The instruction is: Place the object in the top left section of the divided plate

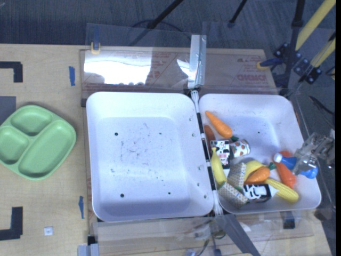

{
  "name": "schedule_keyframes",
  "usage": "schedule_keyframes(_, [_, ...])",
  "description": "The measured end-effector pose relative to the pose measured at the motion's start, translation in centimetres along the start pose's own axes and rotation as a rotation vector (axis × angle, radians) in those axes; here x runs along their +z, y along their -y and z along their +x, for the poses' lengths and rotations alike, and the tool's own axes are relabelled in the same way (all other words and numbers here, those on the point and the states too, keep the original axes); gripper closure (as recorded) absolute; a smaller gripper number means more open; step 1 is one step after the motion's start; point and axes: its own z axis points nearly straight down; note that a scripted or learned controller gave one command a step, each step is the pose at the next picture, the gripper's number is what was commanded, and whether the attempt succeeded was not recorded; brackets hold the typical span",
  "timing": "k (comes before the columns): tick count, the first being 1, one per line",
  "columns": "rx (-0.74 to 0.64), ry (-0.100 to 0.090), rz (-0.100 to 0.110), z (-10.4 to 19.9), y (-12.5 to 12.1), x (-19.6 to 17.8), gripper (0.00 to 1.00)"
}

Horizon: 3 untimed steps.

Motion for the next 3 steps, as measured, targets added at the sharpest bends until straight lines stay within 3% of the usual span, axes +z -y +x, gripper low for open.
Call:
schedule_keyframes(1, [-0.275, -0.003, -0.001, 0.1, -0.1, 7.5, 1.00])
schedule_keyframes(2, [-0.276, 0.000, 0.000, -2.8, -1.5, -4.0, 1.00])
schedule_keyframes(3, [-0.893, -0.002, -0.002, -0.4, -0.2, -4.5, 1.00])
